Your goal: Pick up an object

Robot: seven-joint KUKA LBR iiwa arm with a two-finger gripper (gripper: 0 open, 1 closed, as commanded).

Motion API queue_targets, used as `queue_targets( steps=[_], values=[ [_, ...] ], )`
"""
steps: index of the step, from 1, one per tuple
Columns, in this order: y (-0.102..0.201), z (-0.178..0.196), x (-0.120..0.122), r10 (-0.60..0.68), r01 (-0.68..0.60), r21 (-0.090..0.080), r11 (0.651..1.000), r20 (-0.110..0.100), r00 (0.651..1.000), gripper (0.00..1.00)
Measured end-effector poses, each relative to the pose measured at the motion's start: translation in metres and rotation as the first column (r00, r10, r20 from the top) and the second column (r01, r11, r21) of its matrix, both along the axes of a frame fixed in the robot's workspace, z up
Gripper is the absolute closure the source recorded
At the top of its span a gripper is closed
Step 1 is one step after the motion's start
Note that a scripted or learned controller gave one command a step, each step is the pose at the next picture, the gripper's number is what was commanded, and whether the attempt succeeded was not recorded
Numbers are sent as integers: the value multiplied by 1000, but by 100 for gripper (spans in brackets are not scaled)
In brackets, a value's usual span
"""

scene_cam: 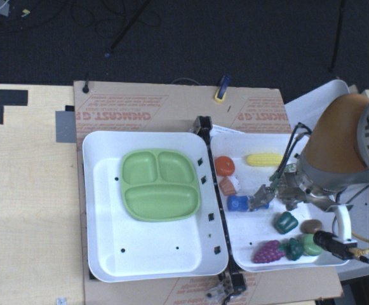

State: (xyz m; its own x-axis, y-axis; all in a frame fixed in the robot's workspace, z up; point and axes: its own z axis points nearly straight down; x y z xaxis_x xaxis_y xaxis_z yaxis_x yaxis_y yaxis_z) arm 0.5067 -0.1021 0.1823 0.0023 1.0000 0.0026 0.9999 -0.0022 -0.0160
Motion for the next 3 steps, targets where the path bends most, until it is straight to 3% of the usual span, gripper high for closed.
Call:
queue_targets(
  steps=[1,3],
  values=[
    [0,6,3,2,-2,-1,1000,12,1000,0],
    [1,-97,10,2,-2,-1,1000,12,1000,0]
  ],
)
